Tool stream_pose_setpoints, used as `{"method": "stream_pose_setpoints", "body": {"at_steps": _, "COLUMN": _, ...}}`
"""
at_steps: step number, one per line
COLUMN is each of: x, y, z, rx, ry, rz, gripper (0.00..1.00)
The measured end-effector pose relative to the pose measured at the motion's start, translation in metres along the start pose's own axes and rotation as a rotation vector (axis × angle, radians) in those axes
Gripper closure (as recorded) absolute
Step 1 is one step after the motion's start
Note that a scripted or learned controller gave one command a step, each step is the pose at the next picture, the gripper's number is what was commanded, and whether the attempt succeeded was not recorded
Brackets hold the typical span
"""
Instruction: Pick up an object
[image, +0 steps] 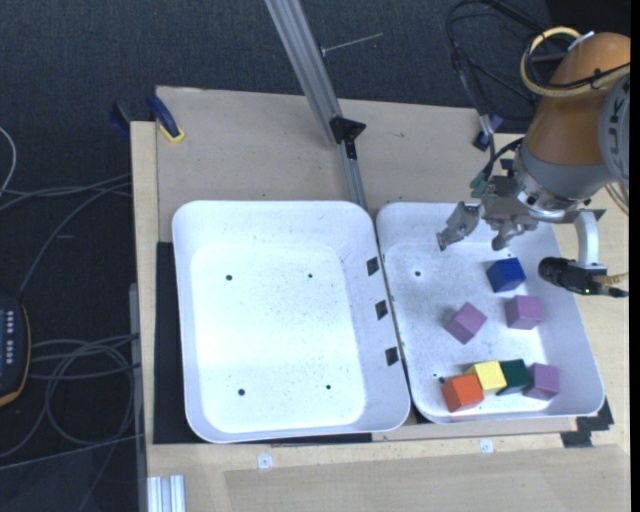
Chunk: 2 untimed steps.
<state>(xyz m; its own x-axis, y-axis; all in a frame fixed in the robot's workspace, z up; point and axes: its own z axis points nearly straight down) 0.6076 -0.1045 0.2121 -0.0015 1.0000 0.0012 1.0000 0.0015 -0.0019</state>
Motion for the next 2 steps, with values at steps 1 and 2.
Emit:
{"method": "stream_pose_setpoints", "body": {"at_steps": 1, "x": 0.000, "y": 0.000, "z": 0.000, "rx": 0.000, "ry": 0.000, "rz": 0.001, "gripper": 0.00}}
{"method": "stream_pose_setpoints", "body": {"at_steps": 2, "x": 0.007, "y": 0.001, "z": 0.061, "rx": 0.006, "ry": 0.000, "rz": 0.000, "gripper": 0.00}}
